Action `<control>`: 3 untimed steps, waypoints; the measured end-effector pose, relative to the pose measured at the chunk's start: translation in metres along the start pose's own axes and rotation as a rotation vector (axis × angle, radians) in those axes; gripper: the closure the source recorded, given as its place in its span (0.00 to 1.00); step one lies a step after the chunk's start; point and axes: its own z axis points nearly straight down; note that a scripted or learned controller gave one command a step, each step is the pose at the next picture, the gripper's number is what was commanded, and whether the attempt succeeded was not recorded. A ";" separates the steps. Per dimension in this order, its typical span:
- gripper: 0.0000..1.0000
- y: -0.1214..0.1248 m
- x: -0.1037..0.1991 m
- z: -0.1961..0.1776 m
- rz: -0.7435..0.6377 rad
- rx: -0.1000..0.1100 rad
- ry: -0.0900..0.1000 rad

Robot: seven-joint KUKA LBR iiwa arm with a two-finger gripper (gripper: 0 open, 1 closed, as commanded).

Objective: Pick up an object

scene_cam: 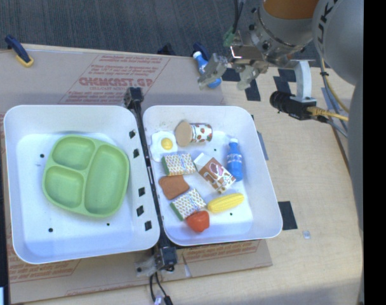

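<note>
Gripper [228, 68] hovers beyond right bin's [264, 170] far edge, can't tell its state. Nothing picked yet: toy foods lie in right bin, e.g. blue bottle [235, 160], corn [225, 203]. Descent, grasp, lift all left.

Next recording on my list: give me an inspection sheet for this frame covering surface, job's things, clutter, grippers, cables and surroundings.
Surface: bench under cardboard sheet; left bin and right bin side by side.
Job's things: right bin holds fried egg, blue bottle, corn cob, tomato, patterned boxes and other toy food.
Clutter: green divided tray in left bin.
Grippers: gripper raised beyond the right bin's far edge, nothing seen between its jaws; jaw state unclear.
Cables: yellow cable at right; black cable at near edge.
Surroundings: blue clamps on the cardboard's far edge; dark floor behind.
</note>
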 end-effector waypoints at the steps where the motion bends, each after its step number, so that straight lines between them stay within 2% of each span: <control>1: 0.00 0.022 -0.044 -0.001 0.002 0.001 -0.001; 2: 0.00 0.021 -0.109 0.103 0.002 0.005 0.000; 3: 0.00 -0.033 -0.071 0.274 0.003 -0.001 0.000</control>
